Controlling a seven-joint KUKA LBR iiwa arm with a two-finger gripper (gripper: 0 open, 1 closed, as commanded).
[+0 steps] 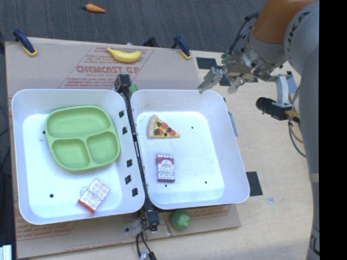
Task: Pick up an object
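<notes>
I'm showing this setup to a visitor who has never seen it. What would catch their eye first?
Probably the big green divided plate in the left bin, the brightest thing on the bench. Next, the arm's orange band at top right, with the gripper hovering above the right bin's far corner. Then the small items: a pizza slice and red packet in the right bin, and a banana on the cardboard behind.

R bin (230, 145) center open w/ 2 items

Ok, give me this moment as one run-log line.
gripper: open, nothing held, above right bin's far right corner | right bin: pizza slice, red packet | status: no pick yet
</notes>
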